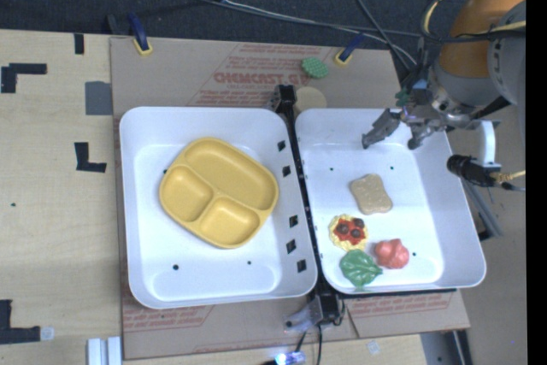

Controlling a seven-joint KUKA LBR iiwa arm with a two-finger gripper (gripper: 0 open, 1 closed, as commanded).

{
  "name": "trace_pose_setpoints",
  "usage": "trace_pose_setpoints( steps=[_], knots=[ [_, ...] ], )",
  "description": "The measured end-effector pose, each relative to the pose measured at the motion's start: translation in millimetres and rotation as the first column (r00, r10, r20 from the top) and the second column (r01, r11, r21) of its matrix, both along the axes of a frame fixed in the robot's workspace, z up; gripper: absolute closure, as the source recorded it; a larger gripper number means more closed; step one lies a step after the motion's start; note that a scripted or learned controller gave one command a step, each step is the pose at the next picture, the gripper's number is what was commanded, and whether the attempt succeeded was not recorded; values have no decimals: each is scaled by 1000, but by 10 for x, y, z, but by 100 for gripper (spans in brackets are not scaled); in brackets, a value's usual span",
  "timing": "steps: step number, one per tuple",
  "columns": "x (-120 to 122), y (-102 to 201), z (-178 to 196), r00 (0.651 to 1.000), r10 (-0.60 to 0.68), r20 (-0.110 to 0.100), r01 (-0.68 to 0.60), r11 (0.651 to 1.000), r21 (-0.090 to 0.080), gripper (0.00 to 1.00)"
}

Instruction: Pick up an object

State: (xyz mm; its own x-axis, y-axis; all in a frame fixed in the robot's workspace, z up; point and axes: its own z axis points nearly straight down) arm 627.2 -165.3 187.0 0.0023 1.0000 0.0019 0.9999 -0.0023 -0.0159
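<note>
**Approach step: hand over right bin, nothing grasped**

Hand (395, 136), upper right of frame: two dark fingers spread apart, nothing between them, poised over the far end of the right-hand shallow white bin (318, 184). Nearest candidate is the flat tan bread-like piece (371, 194), below-left of the hand. Further down-frame lie the yellow-and-red flower-shaped toy (349, 230), the red lumpy toy (391, 253) and the green leafy toy (360, 267). Next, probably: shift down-frame, centre over one piece, descend, close.
</note>
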Motion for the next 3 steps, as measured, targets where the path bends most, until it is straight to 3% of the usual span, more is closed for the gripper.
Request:
trace_pose_setpoints(
  steps=[1,3],
  knots=[
    [31,5,96,1000,4,14,-4,1000,-2,0],
    [-46,-50,-1028,1000,4,15,-4,1000,-5,0]
  ],
)
